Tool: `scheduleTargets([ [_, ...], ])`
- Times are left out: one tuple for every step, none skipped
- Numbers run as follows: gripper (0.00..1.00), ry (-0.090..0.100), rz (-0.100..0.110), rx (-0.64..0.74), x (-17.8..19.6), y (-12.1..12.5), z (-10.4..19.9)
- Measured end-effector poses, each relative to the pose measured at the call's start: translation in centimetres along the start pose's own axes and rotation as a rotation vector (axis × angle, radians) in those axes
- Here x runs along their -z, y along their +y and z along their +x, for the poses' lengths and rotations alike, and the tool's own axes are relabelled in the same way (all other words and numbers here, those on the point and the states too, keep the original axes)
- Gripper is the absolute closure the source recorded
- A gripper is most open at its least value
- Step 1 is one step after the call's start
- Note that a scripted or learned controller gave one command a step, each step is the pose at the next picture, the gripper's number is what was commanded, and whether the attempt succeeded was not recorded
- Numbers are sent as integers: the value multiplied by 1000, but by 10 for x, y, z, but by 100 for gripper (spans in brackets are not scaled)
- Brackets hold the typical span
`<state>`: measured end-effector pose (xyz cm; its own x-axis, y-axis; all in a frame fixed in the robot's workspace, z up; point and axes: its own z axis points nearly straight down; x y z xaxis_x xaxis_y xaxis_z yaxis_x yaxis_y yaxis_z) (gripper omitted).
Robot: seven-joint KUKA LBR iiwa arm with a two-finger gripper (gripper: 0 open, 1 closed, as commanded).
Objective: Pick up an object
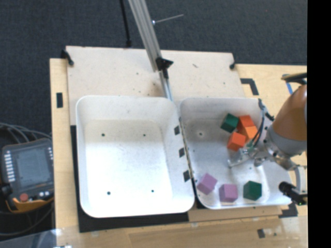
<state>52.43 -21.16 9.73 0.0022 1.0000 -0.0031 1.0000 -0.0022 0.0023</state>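
Toward the right side of the frame we see our arm (292,120) reaching over the right bin (207,112), its orange band near the frame's right edge. The gripper (242,158) hangs low in the middle of that bin, just below a cluster of blocks. Whether it is spread or pressed together we cannot tell; its metal parts blur against the white floor.

We count six candidate objects, all in the right bin. In its upper part sit a dark green block (229,122), an orange block (246,124) beside it, and a second orange block (237,140) just under them, very near the gripper. Along the lower edge lie two purple blocks (207,183) (228,192) and a green cube (252,190). The left bin (85,138) fills the middle left of the frame.

We judge the task not yet done: every block appears to rest on the bin floor, and nothing is visibly lifted. The approach seems complete; what is left is a firm grasp, likely on the lower orange block, and the lift.
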Motion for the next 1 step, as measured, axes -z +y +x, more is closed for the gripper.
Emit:
scheduleTargets([
  [100,0,-5,-6,13,1,-1],
])
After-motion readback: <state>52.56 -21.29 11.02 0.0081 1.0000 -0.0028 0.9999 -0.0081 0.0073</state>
